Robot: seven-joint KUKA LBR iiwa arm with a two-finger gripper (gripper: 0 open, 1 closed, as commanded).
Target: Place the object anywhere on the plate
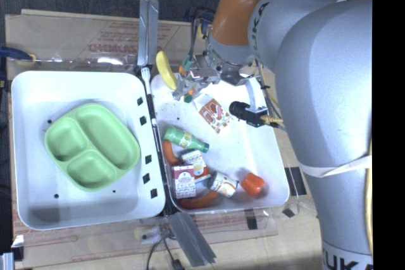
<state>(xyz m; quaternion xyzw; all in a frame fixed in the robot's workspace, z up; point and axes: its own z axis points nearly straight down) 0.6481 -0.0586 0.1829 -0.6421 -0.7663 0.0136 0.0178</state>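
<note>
Over the right bin (269, 136) my gripper (185, 90) hovers beside the banana (166, 69); whether it grips I cannot tell. Banana's long axis runs up-down, plate (92, 145) lies well left.

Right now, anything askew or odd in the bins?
Mostly toy clutter heaped in the right bin: green bottle lying on its side, banana propped against the far rim. Green plate sits flat in the left bin.

Landmark: we take the right bin (278, 155).
Plate (92, 146): in the left bin (25, 110), left of it.
Bottle (185, 138): inside, beside its left wall.
Banana (166, 70): its far-left corner.
Carton (184, 182): its near-left part.
</note>
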